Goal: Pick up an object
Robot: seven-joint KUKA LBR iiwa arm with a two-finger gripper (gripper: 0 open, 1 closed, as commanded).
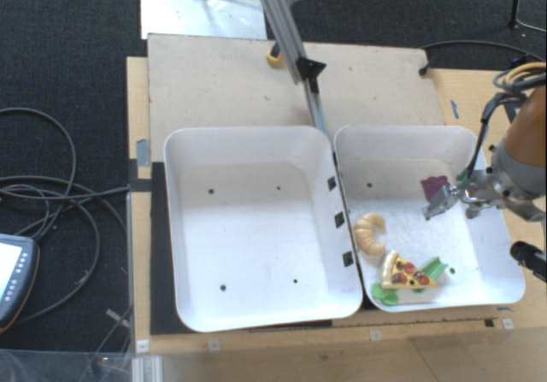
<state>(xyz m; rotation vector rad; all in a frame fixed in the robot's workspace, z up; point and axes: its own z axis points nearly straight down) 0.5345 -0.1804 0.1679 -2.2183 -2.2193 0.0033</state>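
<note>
The right bin [479,143] holds a tan croissant [371,233] near its left wall. A pizza slice [407,273] lies on a green piece [434,269] near the front. A small purple object [434,185] sits towards the middle right. My gripper [455,204] reaches in from the right and hangs over the right bin, just right of and slightly nearer than the purple object. Its two grey fingers stand apart, open, with nothing visible between them. The left finger [436,206] is close below the purple object.
The left bin [184,201] adjoins the right one along a shared wall with black tabs. A slanted metal pole [282,13] crosses the board behind the bins. Cables lie on the dark floor at the left.
</note>
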